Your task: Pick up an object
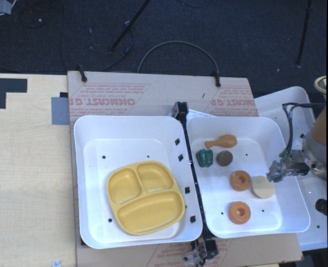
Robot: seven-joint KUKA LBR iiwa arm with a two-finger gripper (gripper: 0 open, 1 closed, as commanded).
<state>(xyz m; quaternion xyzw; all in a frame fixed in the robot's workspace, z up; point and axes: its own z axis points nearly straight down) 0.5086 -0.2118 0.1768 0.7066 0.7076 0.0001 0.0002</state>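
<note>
Broadly, the bench carries two shallow white bins side by side, a layout that suits sorting: the left bin (92, 132) holds a single item, a yellow divided plate (146, 197) lying flat and slightly turned, taking up most of the floor toward the near right corner. The right bin (275, 129) holds the loose pieces, so it is the sensible place for a pick, and the arm reaches over its right wall accordingly. Its gripper (277, 171) hangs at the right side of that bin, just beside a pale cream disc (263, 187) and perhaps touching its upper edge; whether the tool is spread or pressed together I cannot tell at this size, and nothing is seen pinched in it. My guess is that the disc, being nearest, is the intended target, and that a flat, low thing like that may be hard to get hold of. Left of it lies an orange doughnut-shaped ring (240, 180), almost touching the disc, close enough to be nudged by a careless descent. A second orange ring (239, 212) sits apart toward the near wall. Farther back are a tan drumstick-shaped toy (222, 142), a green pepper-like piece (204, 158) near the dividing wall, and a small brown ball (224, 158) beside it.
</note>
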